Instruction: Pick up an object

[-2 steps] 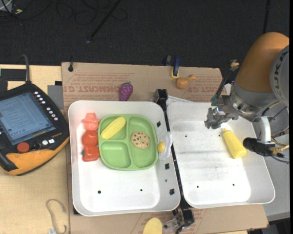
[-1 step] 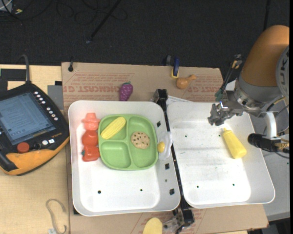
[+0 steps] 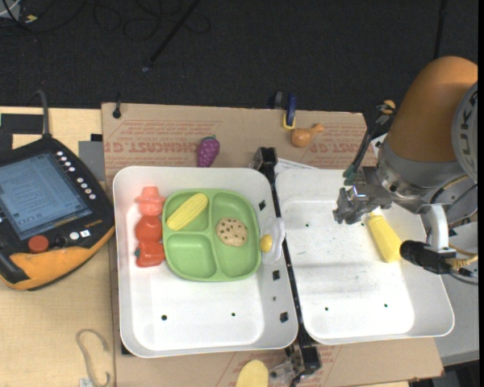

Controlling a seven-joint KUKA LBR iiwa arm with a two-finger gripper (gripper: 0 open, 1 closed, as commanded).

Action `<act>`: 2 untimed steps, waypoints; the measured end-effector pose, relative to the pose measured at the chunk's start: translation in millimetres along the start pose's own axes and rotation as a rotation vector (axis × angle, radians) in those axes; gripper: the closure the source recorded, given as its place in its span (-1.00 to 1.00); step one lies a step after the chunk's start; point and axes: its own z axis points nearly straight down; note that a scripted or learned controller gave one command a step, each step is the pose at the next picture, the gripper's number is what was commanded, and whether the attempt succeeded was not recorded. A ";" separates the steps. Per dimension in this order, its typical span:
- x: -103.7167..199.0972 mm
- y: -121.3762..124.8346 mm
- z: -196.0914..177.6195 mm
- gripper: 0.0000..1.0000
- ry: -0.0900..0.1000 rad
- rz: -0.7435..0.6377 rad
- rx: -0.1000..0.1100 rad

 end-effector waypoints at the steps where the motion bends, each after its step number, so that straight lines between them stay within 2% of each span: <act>1: 15.6 -29.1 14.4 1.00 -0.001 0.003 0.002; 2: 17.1 -15.0 3.4 1.00 -0.002 0.002 -0.003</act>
